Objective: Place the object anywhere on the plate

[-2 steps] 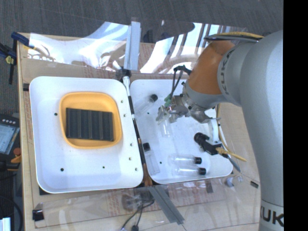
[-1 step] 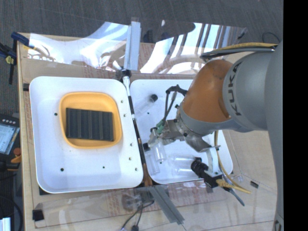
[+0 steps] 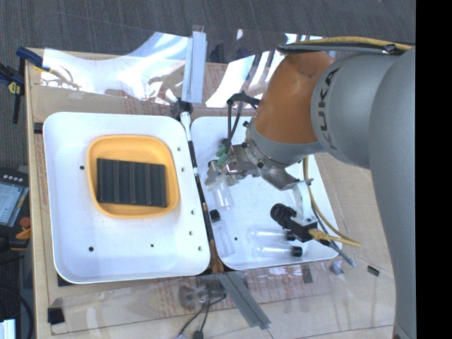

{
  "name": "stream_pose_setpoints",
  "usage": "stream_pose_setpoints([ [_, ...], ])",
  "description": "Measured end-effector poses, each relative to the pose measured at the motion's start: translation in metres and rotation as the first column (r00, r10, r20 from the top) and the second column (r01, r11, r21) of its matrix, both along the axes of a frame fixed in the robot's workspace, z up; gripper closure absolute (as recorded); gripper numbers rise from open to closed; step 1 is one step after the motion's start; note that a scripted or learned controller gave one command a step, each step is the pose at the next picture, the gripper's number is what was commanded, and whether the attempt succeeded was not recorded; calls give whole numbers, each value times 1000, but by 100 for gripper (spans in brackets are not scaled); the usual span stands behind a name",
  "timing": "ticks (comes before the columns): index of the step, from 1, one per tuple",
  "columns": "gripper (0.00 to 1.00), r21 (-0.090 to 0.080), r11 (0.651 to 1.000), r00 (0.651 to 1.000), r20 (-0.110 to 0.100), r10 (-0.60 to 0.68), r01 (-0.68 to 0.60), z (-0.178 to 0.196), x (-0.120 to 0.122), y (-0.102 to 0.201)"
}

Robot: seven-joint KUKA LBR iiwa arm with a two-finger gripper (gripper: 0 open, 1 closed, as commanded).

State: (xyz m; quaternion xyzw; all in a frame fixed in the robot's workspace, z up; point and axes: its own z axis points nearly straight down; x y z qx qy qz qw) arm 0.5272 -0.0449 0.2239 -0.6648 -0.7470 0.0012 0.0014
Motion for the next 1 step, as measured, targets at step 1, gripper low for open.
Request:
stream_pose_setpoints([
  [1, 100, 0, 978, 978, 1, 210, -210, -34, 57, 16],
])
